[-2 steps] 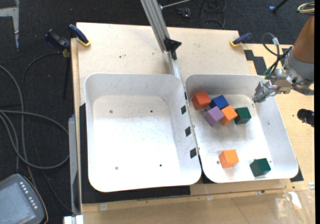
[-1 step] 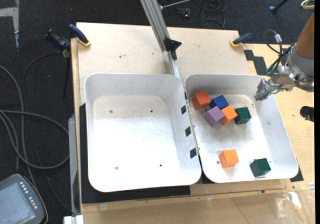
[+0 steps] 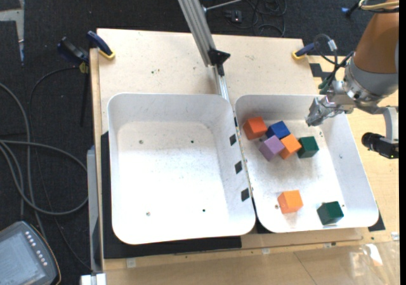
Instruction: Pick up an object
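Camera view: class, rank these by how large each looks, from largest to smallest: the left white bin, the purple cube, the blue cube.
1. Left white bin, by far the largest.
2 and 3. Purple cube and blue cube look alike; the blue one is partly hidden, so no ranking.

Arm cut off at the frame's three o'clock edge, gripper too small and blurred to read, purple cube partly hidden by blue cube at its one o'clock

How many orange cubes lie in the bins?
3, all in the right white bin: one orange cube at the cluster's top-left, another mid-cluster, a third alone below.
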Robot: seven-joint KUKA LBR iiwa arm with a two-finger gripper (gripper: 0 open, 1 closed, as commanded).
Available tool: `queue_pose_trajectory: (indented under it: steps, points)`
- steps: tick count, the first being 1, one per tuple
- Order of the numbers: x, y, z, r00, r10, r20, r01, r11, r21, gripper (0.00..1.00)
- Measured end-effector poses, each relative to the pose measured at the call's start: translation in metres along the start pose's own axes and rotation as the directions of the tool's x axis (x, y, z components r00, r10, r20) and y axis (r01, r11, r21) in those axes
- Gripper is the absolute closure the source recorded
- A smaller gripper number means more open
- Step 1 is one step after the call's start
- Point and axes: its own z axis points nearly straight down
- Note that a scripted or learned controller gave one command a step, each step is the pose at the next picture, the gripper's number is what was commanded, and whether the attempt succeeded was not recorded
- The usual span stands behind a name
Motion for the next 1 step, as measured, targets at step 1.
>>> queue_pose_trajectory:
  steps: [1]
  points:
    - [0.0544,0.0082,-0.0128,1.0,-0.002,-0.002,0.002,1.0,-0.003,1.0]
